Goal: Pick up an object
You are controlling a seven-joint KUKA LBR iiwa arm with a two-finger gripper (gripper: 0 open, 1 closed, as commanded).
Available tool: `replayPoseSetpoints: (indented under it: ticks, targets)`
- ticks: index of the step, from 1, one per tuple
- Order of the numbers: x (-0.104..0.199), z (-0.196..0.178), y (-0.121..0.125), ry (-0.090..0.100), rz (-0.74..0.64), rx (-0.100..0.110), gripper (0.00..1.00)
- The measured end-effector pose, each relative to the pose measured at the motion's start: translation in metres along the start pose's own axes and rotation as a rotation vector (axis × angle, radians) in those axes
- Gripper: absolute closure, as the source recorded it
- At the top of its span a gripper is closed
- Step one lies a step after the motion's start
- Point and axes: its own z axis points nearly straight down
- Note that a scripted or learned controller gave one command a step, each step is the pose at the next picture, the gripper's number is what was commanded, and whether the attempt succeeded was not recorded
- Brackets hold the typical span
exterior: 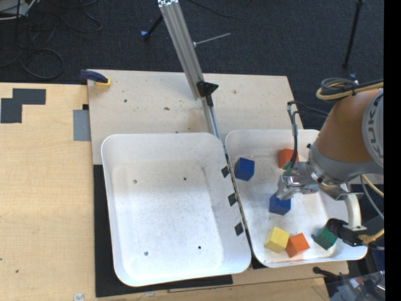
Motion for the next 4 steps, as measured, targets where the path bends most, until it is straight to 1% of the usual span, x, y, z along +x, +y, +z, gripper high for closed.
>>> replayPoseSetpoints:
  ticks: [1,2,3,4]
  targets:
    - [-0.004,-0.045,-0.005,-0.001,0.001,-0.002,1.0]
    - [-0.005,-0.087,-0.004,-0.001,0.0,-0.002,1.0]
    - [0.054,-0.081,-0.002,0.002,-0.004,0.005,1.0]
    - [0.108,-0.069,0.018,0.001,-0.004,0.004,1.0]
